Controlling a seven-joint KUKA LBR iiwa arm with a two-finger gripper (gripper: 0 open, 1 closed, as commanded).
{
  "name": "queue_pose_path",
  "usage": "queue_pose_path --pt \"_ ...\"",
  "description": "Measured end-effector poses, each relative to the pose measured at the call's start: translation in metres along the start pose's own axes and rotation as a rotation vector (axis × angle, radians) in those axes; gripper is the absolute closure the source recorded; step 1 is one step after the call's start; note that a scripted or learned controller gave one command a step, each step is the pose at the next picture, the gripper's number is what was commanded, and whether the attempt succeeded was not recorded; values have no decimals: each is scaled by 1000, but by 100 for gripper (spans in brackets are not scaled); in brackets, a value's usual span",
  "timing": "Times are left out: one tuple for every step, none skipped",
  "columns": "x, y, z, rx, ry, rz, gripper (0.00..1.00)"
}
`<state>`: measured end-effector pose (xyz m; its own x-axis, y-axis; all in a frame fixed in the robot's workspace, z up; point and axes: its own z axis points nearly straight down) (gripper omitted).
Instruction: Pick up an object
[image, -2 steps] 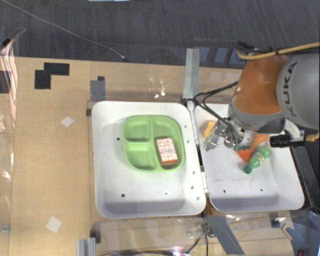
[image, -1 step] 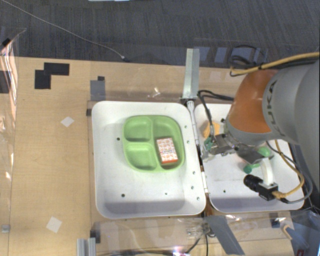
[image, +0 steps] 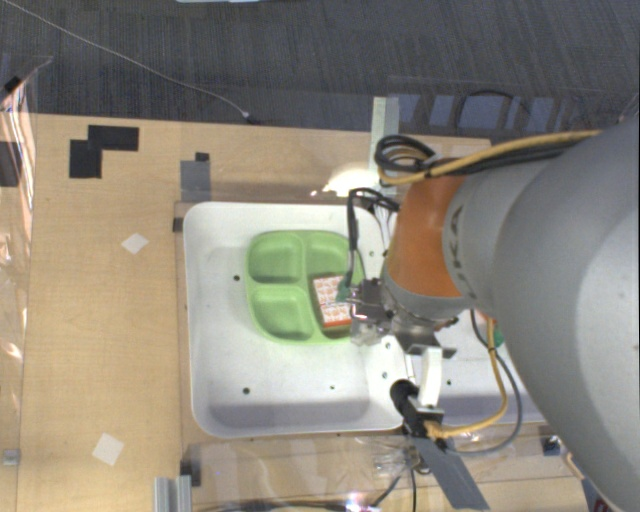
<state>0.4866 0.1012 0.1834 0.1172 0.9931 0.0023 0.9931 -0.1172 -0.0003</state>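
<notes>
Bench top: pale wood (image: 90, 330), with dark grey ribbed flooring (image: 300, 45) across the top of the frame. A black L-shaped mark (image: 100, 150) sits on the wood at upper left; small pale squares of tape (image: 134, 243) lie further down the left side.

Centre of frame: a shallow white bin (image: 230, 390), rounded corners, lit from above with a bright glare at its upper edge. Inside it, toward the upper middle, lies a green divided tray (image: 285, 280), flat, open side up, three compartments visible. Its long axis runs roughly from the upper part of the frame to the lower. At its right edge, a small red-and-white printed packet (image: 331, 300) rests in or over the lower right compartment, long axis also roughly top-to-bottom, slightly tilted.

Right of the tray: the gripper (image: 362, 318) sits just beside the packet, under the orange band (image: 425, 250) of the grey arm (image: 560, 300). Grasp state: cannot tell; wrist body and cabling (image: 405, 155) block it. Yellow cable (image: 470, 425) loops at lower right.
</notes>
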Motion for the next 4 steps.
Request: queue_pose_path --pt "-1 0 0 -1 -2 390 100" --pt "68 -8 -28 0 -1 801 100" --pt "121 -14 -16 1 -1 1045 100" --pt "128 -15 -14 -1 0 1250 100"
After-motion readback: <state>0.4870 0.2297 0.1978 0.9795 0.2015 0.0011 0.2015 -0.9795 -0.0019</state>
